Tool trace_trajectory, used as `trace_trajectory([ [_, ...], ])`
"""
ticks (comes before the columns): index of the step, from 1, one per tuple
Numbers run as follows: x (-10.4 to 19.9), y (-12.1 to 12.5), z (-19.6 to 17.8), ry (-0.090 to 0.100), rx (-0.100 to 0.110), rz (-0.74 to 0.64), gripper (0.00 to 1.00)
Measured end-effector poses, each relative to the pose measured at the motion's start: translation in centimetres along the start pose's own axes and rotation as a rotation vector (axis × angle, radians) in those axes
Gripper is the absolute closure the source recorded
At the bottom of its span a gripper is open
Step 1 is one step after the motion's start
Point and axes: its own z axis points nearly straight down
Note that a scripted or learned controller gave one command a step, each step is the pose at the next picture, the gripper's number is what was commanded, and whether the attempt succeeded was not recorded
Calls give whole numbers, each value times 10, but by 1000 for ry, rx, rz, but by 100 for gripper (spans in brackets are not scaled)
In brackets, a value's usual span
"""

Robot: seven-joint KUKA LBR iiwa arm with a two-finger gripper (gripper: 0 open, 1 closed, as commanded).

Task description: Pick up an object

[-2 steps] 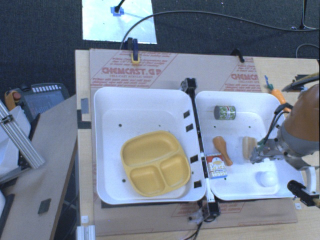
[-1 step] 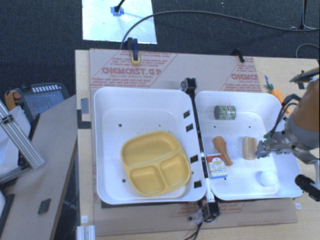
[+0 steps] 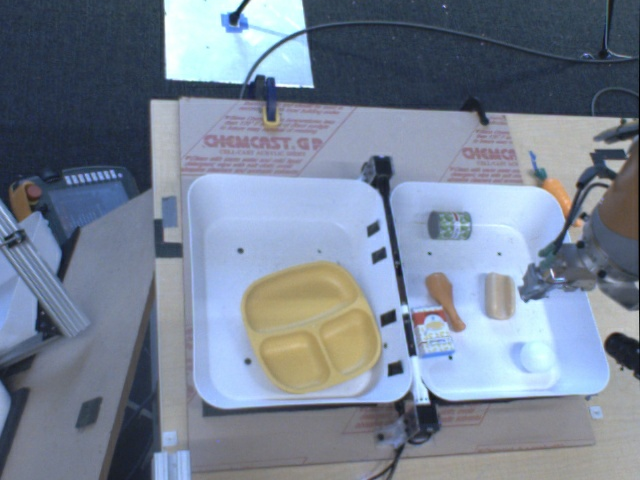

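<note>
The right bin holds several small objects: a green can on its side, an orange-brown drumstick-shaped piece, a tan bread-like roll, a small red and white box and a white ball. My gripper comes in from the right and hangs over the right bin, just right of the tan roll and above the white ball. Nothing shows between its fingers.
The left bin carries a yellow three-compartment tray. A black divider strip runs between the two bins. A pendant and a metal rail lie off the bench to the left. An orange tool lies beyond the right bin.
</note>
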Motion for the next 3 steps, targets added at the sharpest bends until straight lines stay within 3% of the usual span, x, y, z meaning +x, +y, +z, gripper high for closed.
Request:
trace_trajectory([
  [1, 0, -1, -64, -1, -2, 0, 100],
  [3, 100, 24, -66, 3, 4, -4, 100],
])
